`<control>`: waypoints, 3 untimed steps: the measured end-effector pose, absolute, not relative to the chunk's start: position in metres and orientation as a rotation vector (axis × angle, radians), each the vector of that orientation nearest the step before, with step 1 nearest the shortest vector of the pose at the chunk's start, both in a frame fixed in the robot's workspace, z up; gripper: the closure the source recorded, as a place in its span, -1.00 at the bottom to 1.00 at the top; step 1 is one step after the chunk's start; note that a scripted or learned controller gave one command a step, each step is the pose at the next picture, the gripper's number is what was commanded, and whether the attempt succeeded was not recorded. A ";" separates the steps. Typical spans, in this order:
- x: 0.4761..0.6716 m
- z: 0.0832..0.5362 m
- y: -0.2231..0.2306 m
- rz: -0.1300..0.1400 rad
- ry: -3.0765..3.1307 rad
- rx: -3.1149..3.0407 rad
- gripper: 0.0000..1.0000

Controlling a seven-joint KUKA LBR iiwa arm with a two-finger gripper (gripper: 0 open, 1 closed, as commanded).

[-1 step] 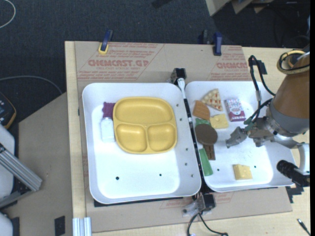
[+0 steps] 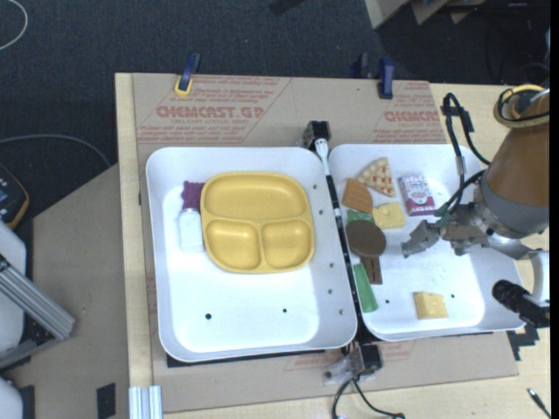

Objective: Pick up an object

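The gripper (image 2: 417,240) is hanging over the right bin (image 2: 476,321), just right of the brown spatula (image 2: 366,243), and I cannot tell its state (the tip is too small and blurred). Above the spatula a waffle slice (image 2: 378,175), a yellow block (image 2: 389,215) and a packet (image 2: 416,193) are lying; another cheese cube (image 2: 429,305) is sitting below and right of it, apart from the gripper.
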State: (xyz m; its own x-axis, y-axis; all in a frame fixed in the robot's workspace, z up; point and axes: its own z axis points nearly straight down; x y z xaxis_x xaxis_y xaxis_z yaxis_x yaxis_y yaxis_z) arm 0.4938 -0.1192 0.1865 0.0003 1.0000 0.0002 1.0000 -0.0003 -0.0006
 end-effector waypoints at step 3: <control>0.492 0.104 -0.113 -0.003 -2.221 -2.224 1.00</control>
State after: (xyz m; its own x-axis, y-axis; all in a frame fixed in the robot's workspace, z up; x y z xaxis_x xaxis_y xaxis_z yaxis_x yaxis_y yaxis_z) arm 0.4924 -0.1135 0.1035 0.0015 1.0000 0.0004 1.0000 -0.0015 0.0026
